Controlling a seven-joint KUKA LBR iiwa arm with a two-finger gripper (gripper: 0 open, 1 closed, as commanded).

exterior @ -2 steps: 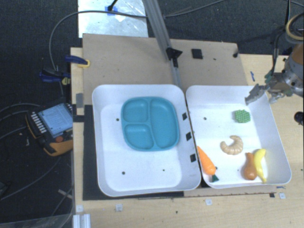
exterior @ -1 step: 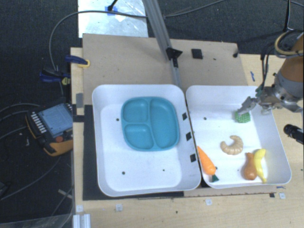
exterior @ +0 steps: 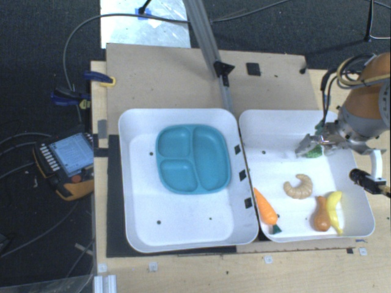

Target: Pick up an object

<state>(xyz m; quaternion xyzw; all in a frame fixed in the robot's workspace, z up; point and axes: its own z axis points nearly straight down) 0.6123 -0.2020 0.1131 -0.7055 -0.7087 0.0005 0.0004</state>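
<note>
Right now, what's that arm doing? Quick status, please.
Gripper low in right bin, at a green item. Grasp unconfirmed. Croissant, carrot, banana untouched nearby.

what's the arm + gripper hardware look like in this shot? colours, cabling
Arm: rounded grey housing with an orange band above the wrist. Dark cables loop around its upper part, with a yellowish strand among them. Gripper: pale metallic grey and angular, tapering toward its tip. A black fitting juts out below the wrist.

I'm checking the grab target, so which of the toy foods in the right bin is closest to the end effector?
The small green item, right at the end effector. The tan croissant, orange carrot and yellow banana lie farther toward the bin's front.
</note>
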